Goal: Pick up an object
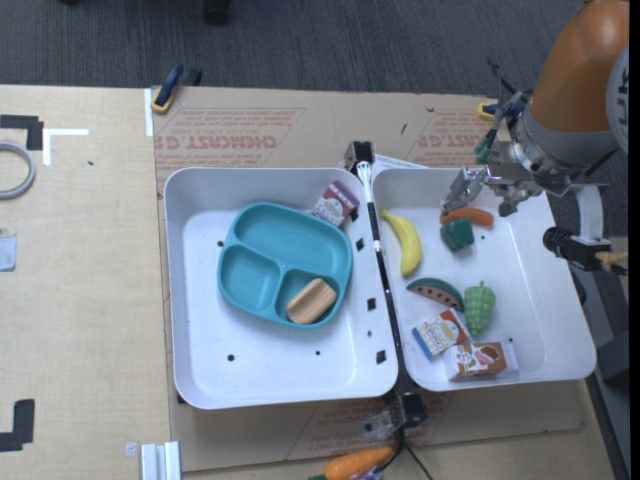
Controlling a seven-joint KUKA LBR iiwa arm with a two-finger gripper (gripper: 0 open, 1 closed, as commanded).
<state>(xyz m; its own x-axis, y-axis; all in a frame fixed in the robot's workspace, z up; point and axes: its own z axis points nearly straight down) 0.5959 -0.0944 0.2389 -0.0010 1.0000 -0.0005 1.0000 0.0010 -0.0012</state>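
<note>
While the gripper (468, 190) hangs over the right bin (545, 298), fingers' spread unreadable to me, the carrot (468, 216) sits just beneath, touching the green pepper (458, 234); I fear a glancing, empty close

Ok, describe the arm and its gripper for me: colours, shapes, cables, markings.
The arm is a rounded, bulbous body with a broad orange band and grey casing beside it. Below it sits a grey metal wrist section with thin dark cables looping around it and small green and yellow fittings. The gripper is a silvery metal two-finger unit. No lettering is legible.
</note>
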